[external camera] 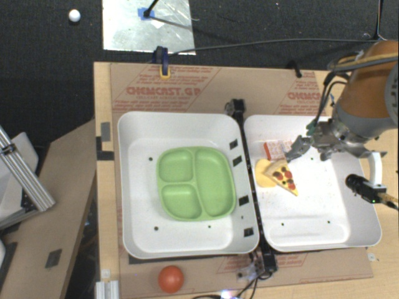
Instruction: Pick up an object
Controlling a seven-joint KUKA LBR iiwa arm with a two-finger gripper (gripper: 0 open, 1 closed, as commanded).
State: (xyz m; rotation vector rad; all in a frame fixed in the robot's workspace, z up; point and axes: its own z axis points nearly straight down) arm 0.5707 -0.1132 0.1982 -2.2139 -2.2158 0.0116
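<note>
In the right bin (pixel 330 229) lies a toy pizza slice (pixel 280 176), yellow with red dots, near the bin's left wall. Just behind it rests a small red and white packet (pixel 273 149). My gripper (pixel 297 150) hangs over the upper middle of that bin, right beside the packet and a little above and to the right of the pizza slice. Nothing shows held in it. The grey arm with its orange band (pixel 368 98) comes in from the right.
The left bin (pixel 134 229) holds a green divided plate (pixel 196 182). An orange ball (pixel 170 278) sits on the bench in front of the bins. A black clip strip (pixel 246 185) runs between the two bins. A metal frame (pixel 19 173) stands at the far left.
</note>
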